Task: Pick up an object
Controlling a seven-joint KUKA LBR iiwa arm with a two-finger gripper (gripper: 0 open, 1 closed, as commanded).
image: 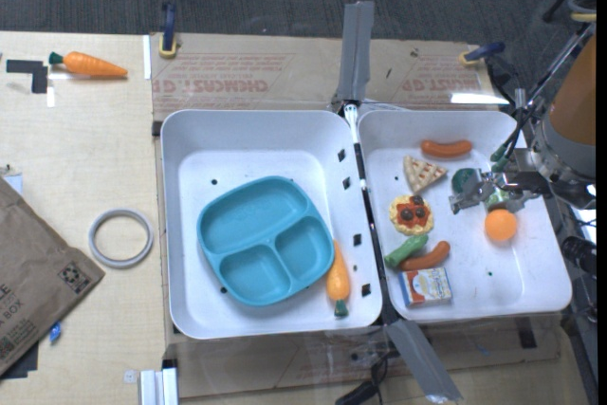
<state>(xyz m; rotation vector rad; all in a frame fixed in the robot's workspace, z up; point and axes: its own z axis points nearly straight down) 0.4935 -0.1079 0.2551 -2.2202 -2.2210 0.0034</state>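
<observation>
Camera view: the gripper (477, 193) is seen just above-left of the orange ball (500, 225); whether anything is gripped cannot be told, its tip being blurred.

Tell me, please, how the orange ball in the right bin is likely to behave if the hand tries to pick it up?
The orange ball looks round and smooth, so it would probably roll away if nudged. It lies on bare bin floor, so little would stop it. Fingers may slip off unless centred.

Teal tray (261, 247), orange ball (500, 225)
</observation>
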